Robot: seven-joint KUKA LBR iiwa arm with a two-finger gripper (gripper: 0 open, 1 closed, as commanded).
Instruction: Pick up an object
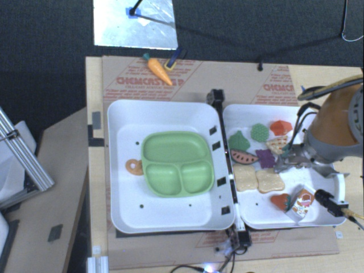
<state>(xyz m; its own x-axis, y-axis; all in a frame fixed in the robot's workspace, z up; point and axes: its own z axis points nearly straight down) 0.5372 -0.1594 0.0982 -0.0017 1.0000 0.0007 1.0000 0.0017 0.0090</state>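
Note:
The right bin (318, 220) holds several toy foods: a watermelon slice (243, 157), a purple piece (265, 157), a green leafy piece (239, 140), a round green piece (260, 131), a red-orange piece (280, 127), a speckled cracker (277, 145), two pale toast pieces (257, 180), a red strawberry (280, 201) and a small carton (300, 203). My gripper (283, 164) is low in this bin, just right of the purple piece and above the toast. Its tip is dark and partly hidden by the wrist.
The left bin (122, 152) carries a green divided plate (177, 162) and a small orange ring (134, 167). A toy carrot (159, 71) lies on the bench behind the bins, near a shiny sheet (135, 16). The arm's orange band (338, 124) hangs over the right bin's far right side.

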